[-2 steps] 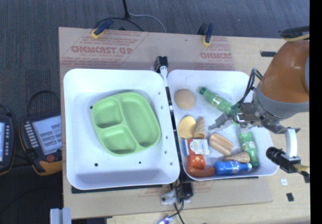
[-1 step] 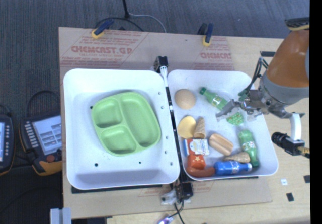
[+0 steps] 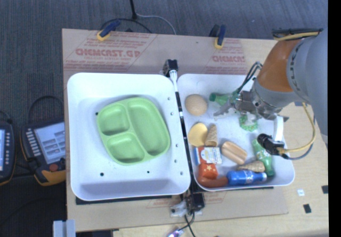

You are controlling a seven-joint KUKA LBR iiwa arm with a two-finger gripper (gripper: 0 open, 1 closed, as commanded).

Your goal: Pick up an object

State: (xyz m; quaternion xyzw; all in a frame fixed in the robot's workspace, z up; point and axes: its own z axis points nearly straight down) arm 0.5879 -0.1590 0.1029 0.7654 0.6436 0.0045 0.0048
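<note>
The grey arm (image 3: 311, 63) with its orange band (image 3: 277, 68) enters from the frame's right edge, wrist bent down, claw (image 3: 241, 107) at centre right, pointing left.

I see cardboard sheet (image 3: 106, 55) under bins, two clamps (image 3: 108, 29) at far edge, handheld controller (image 3: 45, 148) left on carpet.

One camera hangs above my bench (image 3: 106, 52), looking down at a slant; it stands far enough back to take in both bins; my arm (image 3: 298, 71) comes in from its right, so the left bin (image 3: 85, 177) lies beyond my hand (image 3: 242, 111).
</note>
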